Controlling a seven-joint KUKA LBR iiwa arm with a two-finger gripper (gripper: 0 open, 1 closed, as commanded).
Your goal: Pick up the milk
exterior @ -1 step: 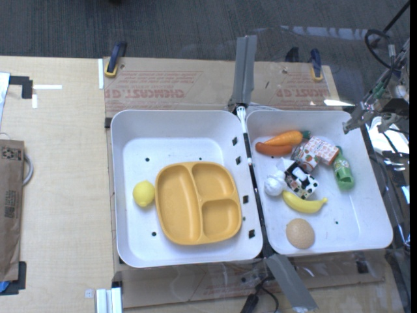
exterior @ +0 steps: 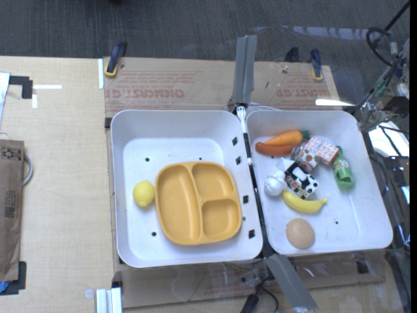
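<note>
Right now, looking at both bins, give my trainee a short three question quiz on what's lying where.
1. True or false: the yellow divided plate lies in the right bin.
2. Which item touches the black-and-white milk carton on the side nearest the camera? A. carrot B. banana C. lemon
3. Fill in: the green bottle lies in the ____ bin.

Key
1. False; it lies in the left bin, beside the lemon.
2. B; the banana lies against the carton's near side.
3. Right, near its far-right side, beside the patterned juice box.
</note>
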